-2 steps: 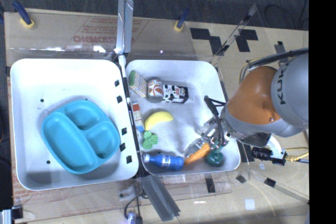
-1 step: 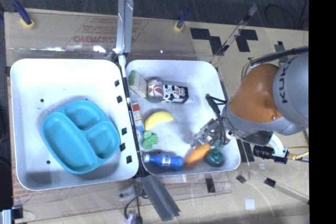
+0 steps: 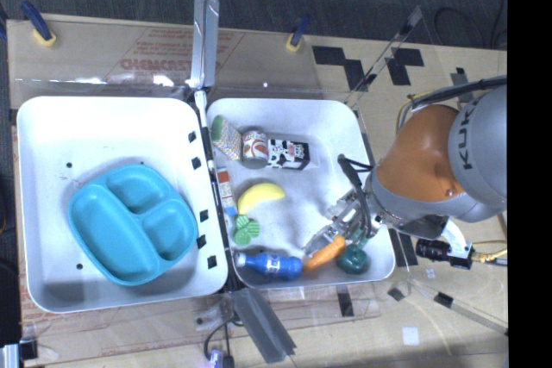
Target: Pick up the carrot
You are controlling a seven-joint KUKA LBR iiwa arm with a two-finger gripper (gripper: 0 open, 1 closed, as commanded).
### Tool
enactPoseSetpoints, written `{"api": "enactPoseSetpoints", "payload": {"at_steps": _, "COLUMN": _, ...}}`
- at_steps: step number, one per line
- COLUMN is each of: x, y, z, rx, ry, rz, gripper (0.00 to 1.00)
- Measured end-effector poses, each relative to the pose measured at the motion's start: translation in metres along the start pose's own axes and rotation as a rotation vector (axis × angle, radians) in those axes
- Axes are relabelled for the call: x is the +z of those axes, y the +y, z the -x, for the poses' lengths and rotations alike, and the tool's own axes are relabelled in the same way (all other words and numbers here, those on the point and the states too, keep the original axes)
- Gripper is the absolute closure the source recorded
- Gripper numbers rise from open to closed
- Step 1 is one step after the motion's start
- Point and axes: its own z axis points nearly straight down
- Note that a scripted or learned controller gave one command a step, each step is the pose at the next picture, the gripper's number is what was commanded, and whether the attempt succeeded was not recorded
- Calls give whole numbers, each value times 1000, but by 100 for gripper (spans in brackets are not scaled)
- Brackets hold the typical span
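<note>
Lying at the lower right of the frame, in the right-hand bin [image 3: 366, 129], the carrot [image 3: 325, 253] is seen slantwise, its orange body between a blue bottle [image 3: 269, 265] and its own dark green top. The gripper [image 3: 343, 224] is poised just above it, with the carrot's upper end near or under the fingertips; whether the jaws are open or closed cannot be told. The carrot is judged a light, stiff, smooth plastic toy, liable to slip or roll, and is best taken across the thick middle of the body.
</note>
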Motion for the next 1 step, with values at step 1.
{"api": "enactPoseSetpoints", "payload": {"at_steps": 1, "x": 9, "y": -1, "z": 0, "rx": -22, "ry": -1, "rz": 1, "gripper": 0}}
